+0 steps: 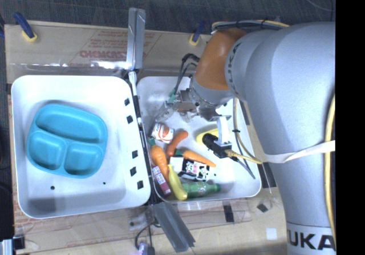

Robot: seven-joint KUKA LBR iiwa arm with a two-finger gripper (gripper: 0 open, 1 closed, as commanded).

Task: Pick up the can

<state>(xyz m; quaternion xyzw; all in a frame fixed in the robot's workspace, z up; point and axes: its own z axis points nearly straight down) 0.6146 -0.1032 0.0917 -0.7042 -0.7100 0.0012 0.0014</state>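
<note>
Although the arm hangs low over the right-hand bin, the small red-and-white metal can [162, 132] lies untouched on the bin floor, on its side near the left wall, with nothing gripping it. Just beside it to the right lies a short orange carrot [177, 140], and below it a longer orange carrot [160, 160] points toward the bin's front. Further toward the front sit a black-and-white printed carton [195, 170], a yellow banana-shaped toy [175, 184] and a green bottle [201, 189], all crowded together. The two-finger gripper [178, 104] is above the can, near the back of the shallow white right bin [248, 190], beneath the grey arm with its orange band [217, 65]; whether it is open or closed cannot be told, since the wrist and cables hide it. The shallow white left bin [23, 134] holds a blue divided plastic tray [67, 138], well apart from the action. Judged from this, the pick is not yet done: the gripper must come down and forward to the can, close on it and lift.
</note>
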